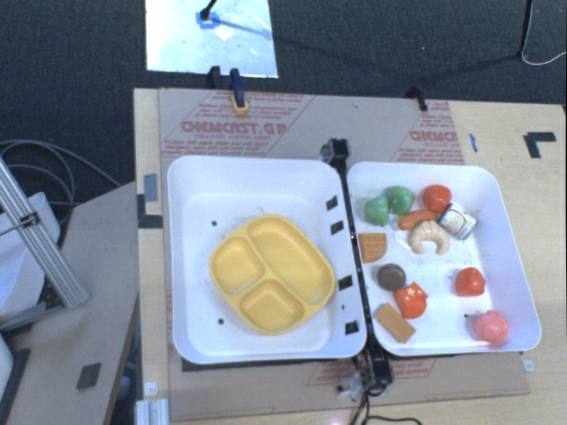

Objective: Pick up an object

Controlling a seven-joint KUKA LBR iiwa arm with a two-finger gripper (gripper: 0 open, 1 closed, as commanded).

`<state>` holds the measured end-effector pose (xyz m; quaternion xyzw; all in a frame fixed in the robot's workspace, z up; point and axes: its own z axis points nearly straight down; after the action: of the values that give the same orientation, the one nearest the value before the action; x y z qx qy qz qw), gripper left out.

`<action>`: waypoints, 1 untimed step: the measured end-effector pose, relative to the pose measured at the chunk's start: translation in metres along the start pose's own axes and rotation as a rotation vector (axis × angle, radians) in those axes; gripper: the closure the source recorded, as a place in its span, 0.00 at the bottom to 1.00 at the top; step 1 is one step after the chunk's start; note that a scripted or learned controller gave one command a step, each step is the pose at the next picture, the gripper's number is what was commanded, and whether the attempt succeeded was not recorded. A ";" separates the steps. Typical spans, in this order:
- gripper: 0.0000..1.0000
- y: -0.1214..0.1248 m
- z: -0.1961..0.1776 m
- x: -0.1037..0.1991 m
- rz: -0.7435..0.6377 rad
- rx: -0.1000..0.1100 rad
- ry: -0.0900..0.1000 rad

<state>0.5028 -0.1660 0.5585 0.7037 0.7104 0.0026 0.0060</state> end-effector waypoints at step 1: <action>1.00 0.001 -0.011 0.000 -0.004 -0.004 -0.002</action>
<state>0.5032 -0.1662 0.5700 0.7024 0.7117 0.0033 0.0082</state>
